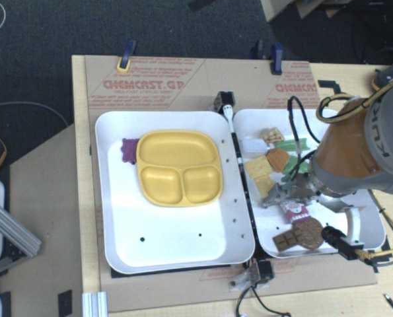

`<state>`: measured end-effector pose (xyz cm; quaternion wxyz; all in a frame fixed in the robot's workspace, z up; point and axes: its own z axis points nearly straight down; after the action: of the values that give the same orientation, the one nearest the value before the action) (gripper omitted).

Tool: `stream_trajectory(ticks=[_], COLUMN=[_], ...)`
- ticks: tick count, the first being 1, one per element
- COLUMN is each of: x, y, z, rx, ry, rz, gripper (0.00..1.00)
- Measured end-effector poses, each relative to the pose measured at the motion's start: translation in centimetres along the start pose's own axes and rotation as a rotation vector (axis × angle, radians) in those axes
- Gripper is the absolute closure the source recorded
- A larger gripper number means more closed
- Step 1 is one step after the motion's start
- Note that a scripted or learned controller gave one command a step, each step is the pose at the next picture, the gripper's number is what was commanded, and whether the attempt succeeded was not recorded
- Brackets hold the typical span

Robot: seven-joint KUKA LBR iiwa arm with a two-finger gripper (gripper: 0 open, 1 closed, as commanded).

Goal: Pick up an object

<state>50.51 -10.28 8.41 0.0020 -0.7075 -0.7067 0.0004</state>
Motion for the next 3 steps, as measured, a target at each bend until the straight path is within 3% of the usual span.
stream_trajectory(ticks=[1, 3], x=[0.0, -0.1], y=[0.0, 0.2], z=[-1.1, -13.8], rx=[-0.002, -0.011], ry=[-0.001, -0.004], rz=[0.002, -0.003], gripper=[1.0, 1.0])
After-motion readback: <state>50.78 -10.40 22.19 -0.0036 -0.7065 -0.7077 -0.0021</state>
